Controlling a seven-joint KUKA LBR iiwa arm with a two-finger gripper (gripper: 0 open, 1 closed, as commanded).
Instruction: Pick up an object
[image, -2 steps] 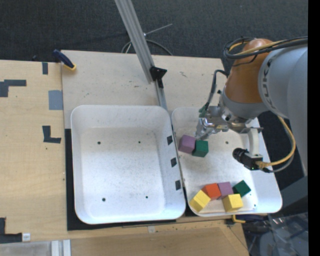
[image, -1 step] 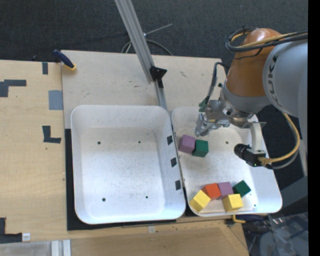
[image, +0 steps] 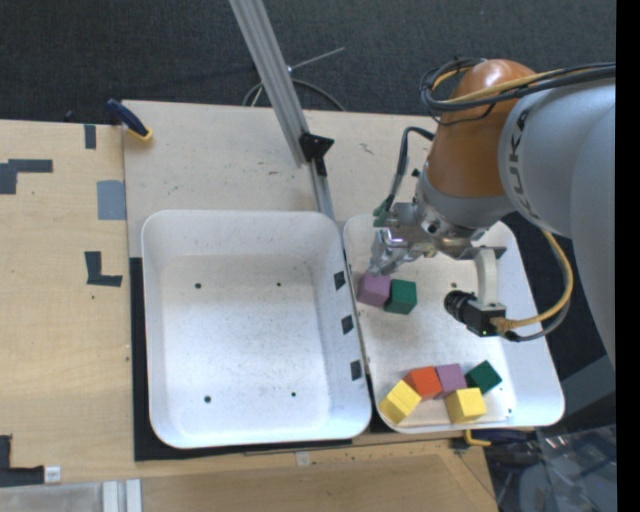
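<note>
Bench with two white bins (image: 160, 250); in the right one, gripper (image: 385, 262) just above purple block (image: 373, 291) beside green block (image: 402, 297); finger state unclear.

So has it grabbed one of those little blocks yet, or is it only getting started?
Not yet. The pincer is down in the right bin, just above the purple block beside a green one. No block is lifted. Gripping and raising one remain.

Slanted metal pole (image: 280, 85) above left bin (image: 160, 240), blue-and-yellow clamp (image: 130, 118) at bench corner
</note>
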